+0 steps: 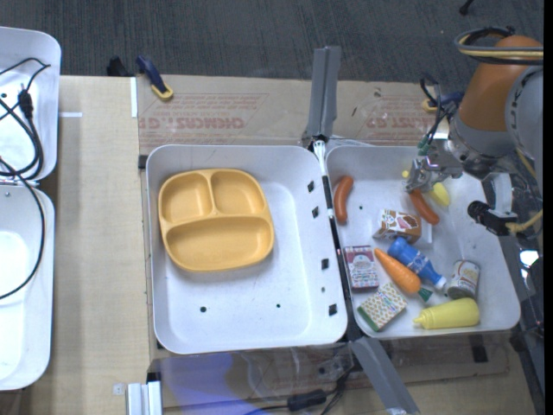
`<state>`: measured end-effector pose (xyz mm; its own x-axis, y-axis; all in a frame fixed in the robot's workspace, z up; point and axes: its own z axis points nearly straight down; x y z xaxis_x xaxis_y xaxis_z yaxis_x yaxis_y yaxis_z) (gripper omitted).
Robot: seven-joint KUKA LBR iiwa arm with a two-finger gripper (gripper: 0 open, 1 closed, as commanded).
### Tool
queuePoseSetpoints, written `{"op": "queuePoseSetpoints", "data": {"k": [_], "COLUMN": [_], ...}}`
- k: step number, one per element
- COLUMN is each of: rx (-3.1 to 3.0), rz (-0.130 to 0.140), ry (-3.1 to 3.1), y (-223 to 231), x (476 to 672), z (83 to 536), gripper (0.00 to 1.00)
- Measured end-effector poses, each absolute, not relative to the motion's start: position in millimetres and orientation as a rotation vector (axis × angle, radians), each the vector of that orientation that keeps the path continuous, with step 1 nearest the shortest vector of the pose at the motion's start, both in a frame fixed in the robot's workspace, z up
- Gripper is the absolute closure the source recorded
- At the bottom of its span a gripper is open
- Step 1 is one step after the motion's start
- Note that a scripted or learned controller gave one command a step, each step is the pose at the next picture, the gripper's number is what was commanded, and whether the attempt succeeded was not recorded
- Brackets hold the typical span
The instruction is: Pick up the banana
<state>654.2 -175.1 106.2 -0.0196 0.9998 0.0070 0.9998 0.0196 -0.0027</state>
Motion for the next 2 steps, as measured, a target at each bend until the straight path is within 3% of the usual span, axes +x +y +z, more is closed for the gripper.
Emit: {"op": "queuePoseSetpoints", "data": {"k": [1, 2], "rx": [-2.196, -2.561], "rz": [-0.004, 0.002], "ry": [-2.238, -1.821], "y": [-176, -100], "x": [654.4, 658.9], "z": [115, 179], "gripper": [1.00, 1.00]}}
